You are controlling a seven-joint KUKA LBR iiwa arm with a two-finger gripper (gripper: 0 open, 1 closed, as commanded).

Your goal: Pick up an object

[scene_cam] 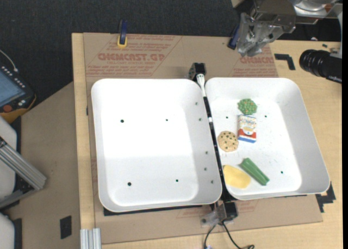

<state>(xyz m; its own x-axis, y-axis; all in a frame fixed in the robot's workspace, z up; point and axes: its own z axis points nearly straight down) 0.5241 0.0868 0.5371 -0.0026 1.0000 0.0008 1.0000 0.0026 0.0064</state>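
The right bin (296, 106) holds a green broccoli-like piece (247, 106), a small white carton with red and blue print (247, 128), a round chocolate-chip cookie (228, 141), a yellow slice (237, 177) and a green stick (254, 170). My gripper (252, 45) hangs high above the bench behind the right bin's far edge, well away from all of these things. Nothing sits between its fingers.
The left bin (103, 134) stands beside the right one, with a black divider clip (197, 70) at the far end of the seam. A blue and yellow clamp (123, 38) sits on the cardboard at the back left.
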